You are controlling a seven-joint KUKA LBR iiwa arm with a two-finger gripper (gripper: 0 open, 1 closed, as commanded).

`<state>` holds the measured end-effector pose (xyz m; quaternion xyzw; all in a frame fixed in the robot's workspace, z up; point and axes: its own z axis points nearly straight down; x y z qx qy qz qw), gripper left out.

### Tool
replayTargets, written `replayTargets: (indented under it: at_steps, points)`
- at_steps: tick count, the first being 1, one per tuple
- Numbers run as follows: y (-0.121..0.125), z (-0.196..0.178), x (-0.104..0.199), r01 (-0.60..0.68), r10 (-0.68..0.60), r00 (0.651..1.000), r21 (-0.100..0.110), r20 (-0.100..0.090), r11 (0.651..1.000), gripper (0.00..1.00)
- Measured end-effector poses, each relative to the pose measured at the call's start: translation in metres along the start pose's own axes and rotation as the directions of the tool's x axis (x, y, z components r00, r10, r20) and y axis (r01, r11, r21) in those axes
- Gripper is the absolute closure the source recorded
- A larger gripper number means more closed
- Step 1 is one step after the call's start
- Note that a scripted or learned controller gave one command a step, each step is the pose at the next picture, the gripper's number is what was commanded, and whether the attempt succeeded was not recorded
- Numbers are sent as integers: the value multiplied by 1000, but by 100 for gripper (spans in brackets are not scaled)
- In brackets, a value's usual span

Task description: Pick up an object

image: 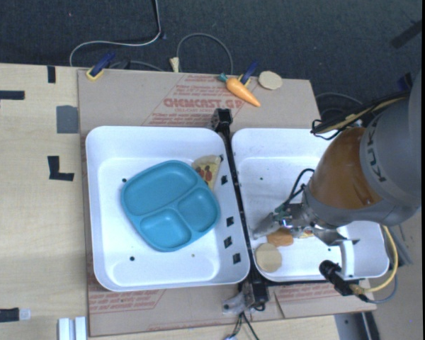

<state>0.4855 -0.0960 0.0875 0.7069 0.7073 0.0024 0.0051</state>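
Tool (287, 222) low in the right bin (269, 147), toward its near-left corner, hanging from the grey arm (382, 168) that reaches in from the right and covers much of that bin's right half. Cannot tell how far the tool is open, nor whether it has hold of anything. Small orange-brown piece (280, 239) lies just under and beside the tool tip; pale round disc (268, 259) sits just below that, close to the bin's front wall. Both objects crowd the divider edge between the bins, so little room on that side; open white floor remains toward the far part of the right bin. Left bin (99, 154) holds a blue sectioned plate (170, 204) near its centre, with a yellowish item (208, 167) touching the plate's far-right rim, near the divider. On the worktop (28, 190), behind the bins: toy carrot (242, 91), second pale disc (270, 81), loose cables (127, 44)
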Motion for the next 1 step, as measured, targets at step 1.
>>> replayTargets:
  at_steps: [1]
  points:
    - [1,-10,-2,-2,2,1000,1,2,1000,100]
